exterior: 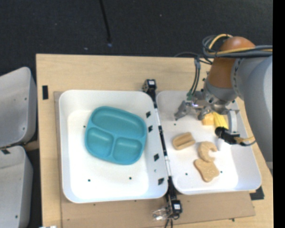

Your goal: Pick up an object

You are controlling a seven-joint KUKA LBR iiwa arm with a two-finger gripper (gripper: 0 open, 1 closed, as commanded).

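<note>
In the right bin [237, 175] lie three tan food pieces: a small loaf-like one [183, 140], a curved one [207, 149] and a longer one [206, 170] nearest the front. A yellow piece [217, 120] lies farther back, partly hidden under the wrist. My gripper [193, 111] hangs over the back of this bin, just left of the yellow piece and behind the loaf-like piece. It is open, with bare bin floor showing between its fingers [181, 112].
The left bin [76, 175] holds a teal divided plate [116, 135]. A ridge with black clips [160, 141] separates the two bins. The grey arm and its cables [242, 75] cover the right bin's back right corner.
</note>
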